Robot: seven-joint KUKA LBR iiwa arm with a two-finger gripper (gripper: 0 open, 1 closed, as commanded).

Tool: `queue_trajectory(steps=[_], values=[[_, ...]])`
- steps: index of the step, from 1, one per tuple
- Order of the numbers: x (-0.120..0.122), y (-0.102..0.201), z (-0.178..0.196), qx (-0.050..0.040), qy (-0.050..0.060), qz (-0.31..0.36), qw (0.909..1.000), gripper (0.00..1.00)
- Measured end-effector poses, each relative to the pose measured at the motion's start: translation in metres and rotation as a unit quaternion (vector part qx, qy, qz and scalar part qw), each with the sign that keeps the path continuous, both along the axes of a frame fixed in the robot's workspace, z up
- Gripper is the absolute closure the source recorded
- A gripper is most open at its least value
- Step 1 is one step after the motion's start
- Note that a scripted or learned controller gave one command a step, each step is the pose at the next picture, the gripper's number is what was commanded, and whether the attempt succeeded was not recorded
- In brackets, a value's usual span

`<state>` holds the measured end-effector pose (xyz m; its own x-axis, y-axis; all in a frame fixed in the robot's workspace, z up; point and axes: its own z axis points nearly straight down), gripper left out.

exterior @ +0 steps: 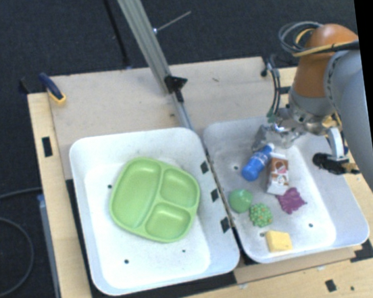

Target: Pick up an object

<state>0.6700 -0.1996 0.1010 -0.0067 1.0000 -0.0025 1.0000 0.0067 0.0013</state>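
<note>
1. Hovering low over the right bin [333, 228], the claw [278, 133] sits just above the blue bottle [256, 163]; its grip state I cannot tell.
2. Just below it lies the small carton [278, 172], crowding the bottle.
3. Risk: the round bottle may roll aside, or the claw may snag the carton.

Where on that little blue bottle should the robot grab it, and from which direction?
Probably across the blue bottle's round body, near its middle, coming straight down from above. It lies on its side, slanting with its pale cap up toward the tool, so the fingers should close across its narrow width. The small carton lies close beside it, leaving little room on that side.
</note>
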Motion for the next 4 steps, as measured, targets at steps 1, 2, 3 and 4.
queue_trajectory(steps=[1, 2, 3, 4], values=[[0.001, -0.001, 0.013, -0.0017, -0.002, 0.001, 1.0000, 1.00], [-0.002, -0.001, 0.078, -0.0001, -0.003, -0.001, 1.0000, 1.00], [0.002, -0.011, 0.138, -0.0004, -0.003, -0.002, 1.0000, 1.00], [0.003, -0.012, 0.140, -0.0003, -0.001, -0.001, 1.0000, 1.00]])
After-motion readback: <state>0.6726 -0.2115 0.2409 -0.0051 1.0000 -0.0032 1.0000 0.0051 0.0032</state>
